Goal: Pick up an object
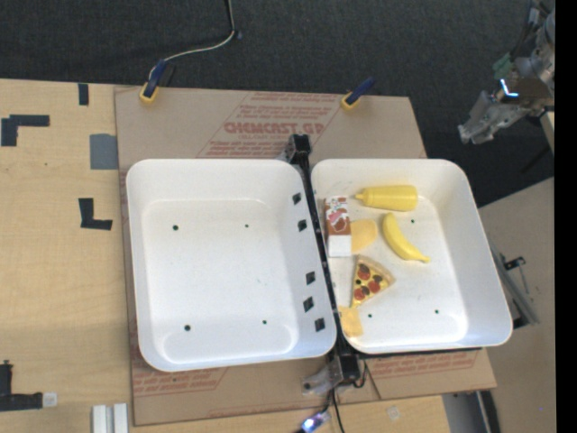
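Gripper (472, 130) open or closed: can't tell, it's a blur at this range.

I judge the best candidate is the yellow bottle (389, 198). It lies on its side at the back of the right bin (475, 207), long axis running left-right across the bin, cap end pointing left. Just in front of it is the banana (403, 239), angled diagonally, apart from the bottle. Left of the banana is a pale yellow wedge (363, 234), touching or overlapping the red-and-white packet (337, 217) at the divider wall. The pizza slice (370, 280) sits nearer the front, with a small yellow piece (351, 321) at the front-left corner.

Key relation: the gripper hangs outside the bin, beyond its back-right corner, so every object lies forward and to the left of it. The bottle is nearest, then the banana. I'd want the jaws closing across the bottle's short axis. The stuff along the divider looks harder because it's crowded against the wall.

Left bin (144, 242) isn't relevant to this pick.
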You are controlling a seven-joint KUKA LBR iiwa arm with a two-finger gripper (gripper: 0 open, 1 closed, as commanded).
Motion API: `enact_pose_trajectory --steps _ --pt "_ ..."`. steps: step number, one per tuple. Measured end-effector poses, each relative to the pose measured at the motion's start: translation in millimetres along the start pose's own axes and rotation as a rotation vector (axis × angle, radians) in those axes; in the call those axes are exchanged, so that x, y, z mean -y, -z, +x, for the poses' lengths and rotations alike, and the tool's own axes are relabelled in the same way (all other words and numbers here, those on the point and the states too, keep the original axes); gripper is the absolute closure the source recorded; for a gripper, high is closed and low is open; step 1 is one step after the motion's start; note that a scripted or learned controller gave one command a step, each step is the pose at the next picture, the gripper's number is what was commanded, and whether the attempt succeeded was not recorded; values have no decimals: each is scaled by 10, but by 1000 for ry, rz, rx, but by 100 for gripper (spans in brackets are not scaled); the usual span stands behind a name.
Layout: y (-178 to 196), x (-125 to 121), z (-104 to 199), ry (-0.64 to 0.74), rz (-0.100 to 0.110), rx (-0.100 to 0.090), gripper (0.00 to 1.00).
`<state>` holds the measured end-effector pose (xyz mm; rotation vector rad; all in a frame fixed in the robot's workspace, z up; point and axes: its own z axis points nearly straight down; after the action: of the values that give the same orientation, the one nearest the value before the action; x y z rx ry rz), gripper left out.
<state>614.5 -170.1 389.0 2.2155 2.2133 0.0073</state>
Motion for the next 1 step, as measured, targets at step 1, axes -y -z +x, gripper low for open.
enact_pose_trajectory --steps 1 --pt "-570 -516 1033 13 15 -7 100"
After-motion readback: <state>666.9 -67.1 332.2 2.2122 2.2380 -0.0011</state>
